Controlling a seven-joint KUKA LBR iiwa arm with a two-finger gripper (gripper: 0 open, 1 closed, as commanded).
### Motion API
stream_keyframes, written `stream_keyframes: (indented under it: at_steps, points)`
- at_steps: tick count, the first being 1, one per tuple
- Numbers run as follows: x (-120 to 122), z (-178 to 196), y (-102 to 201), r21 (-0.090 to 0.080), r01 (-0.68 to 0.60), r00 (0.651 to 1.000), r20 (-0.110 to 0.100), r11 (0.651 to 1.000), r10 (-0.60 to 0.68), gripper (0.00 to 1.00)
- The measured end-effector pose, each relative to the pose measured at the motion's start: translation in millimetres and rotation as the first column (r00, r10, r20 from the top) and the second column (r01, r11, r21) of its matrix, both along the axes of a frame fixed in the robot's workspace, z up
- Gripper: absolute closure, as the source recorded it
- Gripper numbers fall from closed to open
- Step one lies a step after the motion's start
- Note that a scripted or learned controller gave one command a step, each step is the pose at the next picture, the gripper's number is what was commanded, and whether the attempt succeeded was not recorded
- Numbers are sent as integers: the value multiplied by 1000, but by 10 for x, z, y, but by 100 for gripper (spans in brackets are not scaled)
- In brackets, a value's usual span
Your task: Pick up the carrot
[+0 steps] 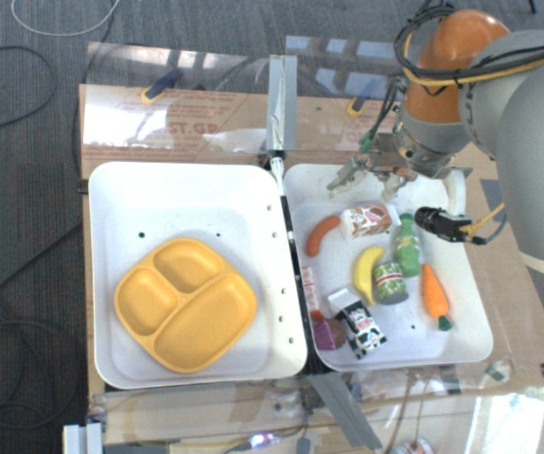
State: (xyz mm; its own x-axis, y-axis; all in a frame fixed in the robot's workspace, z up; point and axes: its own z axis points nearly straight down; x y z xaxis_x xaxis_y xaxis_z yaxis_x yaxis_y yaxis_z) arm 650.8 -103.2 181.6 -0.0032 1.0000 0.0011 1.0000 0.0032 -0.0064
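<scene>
Carrot [433, 293] is lying in the right bin [470, 343], over by its right wall, orange body pointing up toward the far side and the little green stub end aimed down toward the near corner. It's sitting on its own patch of white floor, just beside the small dark green can [390, 282] and the green bottle [407, 244], with the banana [367, 270] a bit further left.

The gripper [371, 173] is hanging over the far edge of that same bin, well apart from the carrot, and nothing is sitting between its jaws. From what I'm seeing they're looking spread, thin fingers splaying outward, so not pinching anything.

My guess on handling: it's looking like a toy plastic carrot, so probably light, stiff and kinda slick, and the taper is going to make it want to squirt out if you're squeezing near the narrow end. I'd be going for the thick middle of the orange part, jaws closing across the short width, not along the length. The can is crowding its left side, so one finger is needing to slip into that gap without knocking it.

Left bin [111, 216] is just carrying the yellow divided tray [184, 303], not relevant here.
</scene>
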Motion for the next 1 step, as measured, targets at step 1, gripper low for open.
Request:
stream_keyframes:
  at_steps: [1]
  points:
    - [-773,-859,-516,-1,169,986,-1,986,-169,0]
